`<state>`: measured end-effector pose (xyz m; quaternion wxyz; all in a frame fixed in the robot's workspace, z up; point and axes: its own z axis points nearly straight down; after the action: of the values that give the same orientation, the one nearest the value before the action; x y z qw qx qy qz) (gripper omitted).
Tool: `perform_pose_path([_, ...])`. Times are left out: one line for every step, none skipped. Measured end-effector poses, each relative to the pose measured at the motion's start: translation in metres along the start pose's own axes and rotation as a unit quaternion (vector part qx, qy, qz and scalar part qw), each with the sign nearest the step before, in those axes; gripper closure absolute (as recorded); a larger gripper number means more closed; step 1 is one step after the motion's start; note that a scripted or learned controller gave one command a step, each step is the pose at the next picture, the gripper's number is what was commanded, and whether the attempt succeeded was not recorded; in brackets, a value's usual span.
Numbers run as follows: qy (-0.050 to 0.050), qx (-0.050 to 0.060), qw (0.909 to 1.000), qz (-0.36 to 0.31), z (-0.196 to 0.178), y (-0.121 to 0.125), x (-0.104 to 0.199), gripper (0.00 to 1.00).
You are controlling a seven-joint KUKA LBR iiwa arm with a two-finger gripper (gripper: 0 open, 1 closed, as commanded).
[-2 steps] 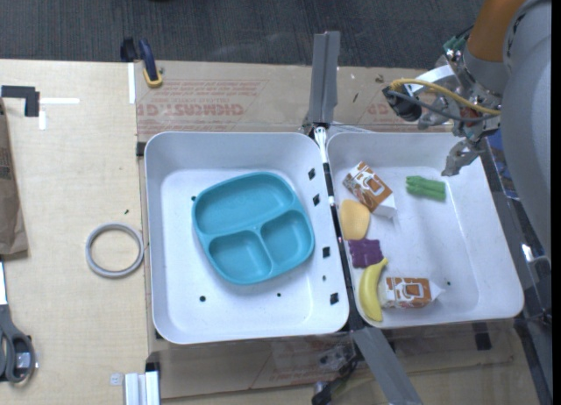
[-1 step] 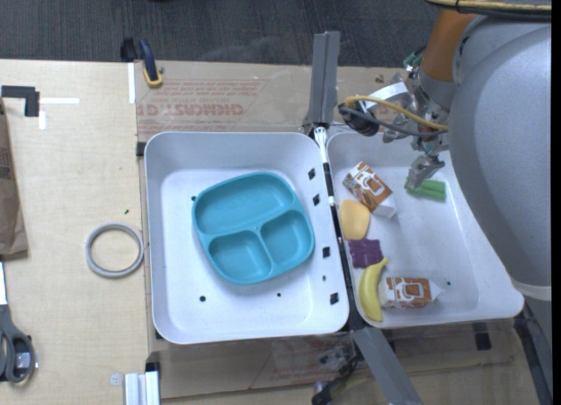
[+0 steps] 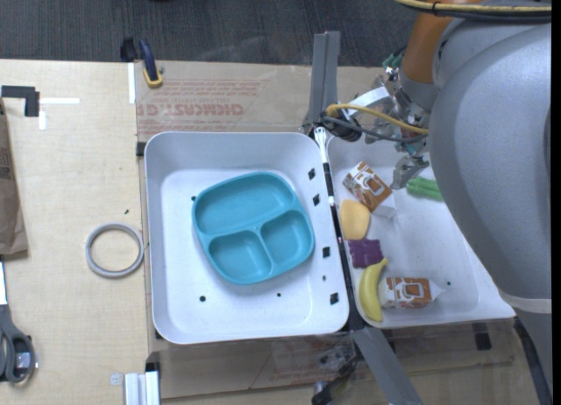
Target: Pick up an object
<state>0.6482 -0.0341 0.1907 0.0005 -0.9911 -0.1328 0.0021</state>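
my hand [image 3: 410, 166] is hanging over the right white plastic bin [image 3: 456, 259], grip state unclear; nothing is lifted, so picking is all remaining.

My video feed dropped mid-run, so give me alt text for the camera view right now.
The grey arm reaches from the right over the right bin, its gripper low near a small carton and a green item. That bin also holds a banana, a purple block and another carton. The left bin holds a blue divided plate.
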Motion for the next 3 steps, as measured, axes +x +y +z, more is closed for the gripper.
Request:
perform_pose_path([-0.001,0.0,0.9994,-0.034,0.047,0.1,-0.025,0.0])
perform_pose_path([-0.002,0.0,0.9993,-0.037,0.038,0.098,-0.025,1.0])
perform_pose_path([0.0,0.0,0.9995,0.032,0.1,0.076,-0.028,1.0])
